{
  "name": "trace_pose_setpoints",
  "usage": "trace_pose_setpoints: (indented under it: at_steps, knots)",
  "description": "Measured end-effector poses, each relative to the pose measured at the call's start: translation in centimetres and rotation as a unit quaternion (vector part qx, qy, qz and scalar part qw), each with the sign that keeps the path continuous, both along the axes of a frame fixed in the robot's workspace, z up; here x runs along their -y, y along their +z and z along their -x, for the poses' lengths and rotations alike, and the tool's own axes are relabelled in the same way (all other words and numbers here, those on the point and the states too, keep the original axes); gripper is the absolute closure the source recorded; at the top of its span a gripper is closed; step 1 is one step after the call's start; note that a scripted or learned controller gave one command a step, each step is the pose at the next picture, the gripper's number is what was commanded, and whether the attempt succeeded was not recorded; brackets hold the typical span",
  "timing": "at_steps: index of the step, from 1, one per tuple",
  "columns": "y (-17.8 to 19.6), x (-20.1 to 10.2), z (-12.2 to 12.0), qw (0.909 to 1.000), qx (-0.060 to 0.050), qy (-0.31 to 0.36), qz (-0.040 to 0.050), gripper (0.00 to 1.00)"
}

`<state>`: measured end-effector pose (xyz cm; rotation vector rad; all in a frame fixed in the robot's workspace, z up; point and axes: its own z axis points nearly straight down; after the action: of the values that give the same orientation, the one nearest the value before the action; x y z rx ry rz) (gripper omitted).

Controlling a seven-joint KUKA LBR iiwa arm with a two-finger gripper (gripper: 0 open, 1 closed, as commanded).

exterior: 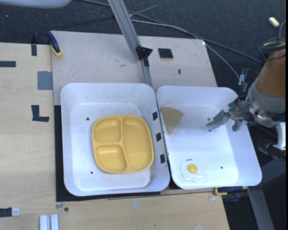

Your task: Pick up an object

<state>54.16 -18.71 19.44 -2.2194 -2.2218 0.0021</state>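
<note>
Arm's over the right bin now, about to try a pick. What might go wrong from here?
The fried egg lies flat near the right bin's front wall, so a grasp may slide off it or knock the wall. The tan wedge sits against the left wall, leaving little room on that side. The gripper is above neither.

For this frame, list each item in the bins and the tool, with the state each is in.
Yellow divided plate: lying flat in the left bin, right side up.
Tan triangular piece: lying flat in the right bin, near its left wall.
Toy fried egg: flat, yolk up, near the right bin's front edge.
Tool: over the right bin, nothing visible between its fingers.
</note>
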Motion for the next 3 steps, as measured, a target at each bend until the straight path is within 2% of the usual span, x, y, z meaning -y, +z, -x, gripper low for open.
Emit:
trace_pose_setpoints:
  at_steps: [2, 3]
  knots:
    - [-10.8, -0.6, -0.8, 1.0000, 0.001, 0.000, 0.0009, 0.00]
    - [-9.5, -0.5, -1.0, 1.0000, 0.003, 0.000, 0.0021, 1.00]
